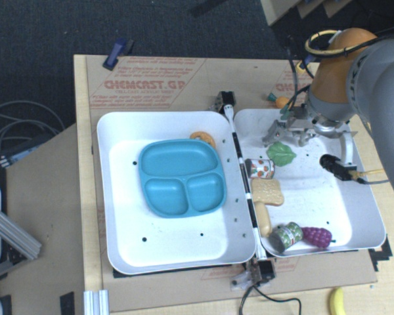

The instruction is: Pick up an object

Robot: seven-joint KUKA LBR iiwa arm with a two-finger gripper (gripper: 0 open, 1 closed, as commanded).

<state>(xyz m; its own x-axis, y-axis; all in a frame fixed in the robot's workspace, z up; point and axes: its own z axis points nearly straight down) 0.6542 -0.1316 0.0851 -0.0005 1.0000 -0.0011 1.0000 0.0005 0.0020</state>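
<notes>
Purple grapes [317,236] lie well apart from the jaws [287,134] (whose state I cannot tell).

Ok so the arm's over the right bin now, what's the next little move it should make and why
Probably a short descent onto the green leaf-shaped toy. The end effector hangs just above that toy's upper edge in the right bin, nothing visible in its grasp. The leaf lies apart from the small can and the toast piece, so it looks like the nearest uncrowded pick.
</notes>
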